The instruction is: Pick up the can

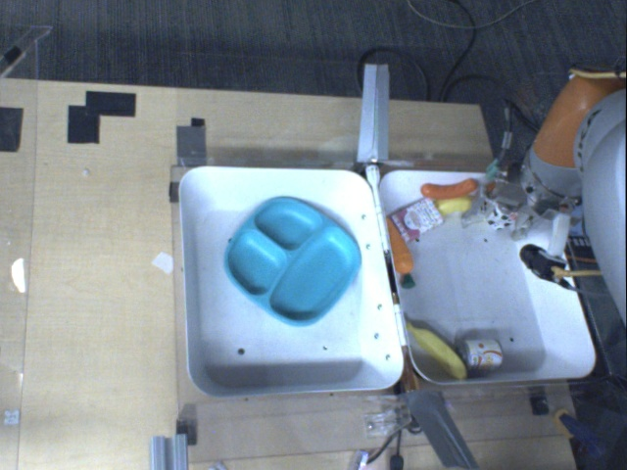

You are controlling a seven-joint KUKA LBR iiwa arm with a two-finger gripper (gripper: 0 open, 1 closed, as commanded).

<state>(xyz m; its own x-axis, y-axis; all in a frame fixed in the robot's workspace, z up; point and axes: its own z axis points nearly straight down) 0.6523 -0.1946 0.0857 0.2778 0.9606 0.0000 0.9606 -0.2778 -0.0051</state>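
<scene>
Plainly, we were only approaching: the gripper [502,210] hovered at the right bin's [558,365] far edge, its grip state unreadable to us, while the can [482,353] lay near-side beside a banana [438,350], demanding a downward reach.

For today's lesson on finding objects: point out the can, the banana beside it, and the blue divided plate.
can [482,354], camera view, on its side wall.
banana [438,351], camera view, on the middle of its yellow peel.
blue divided plate [257,262], camera view, on the floor of its left compartment.
</scene>
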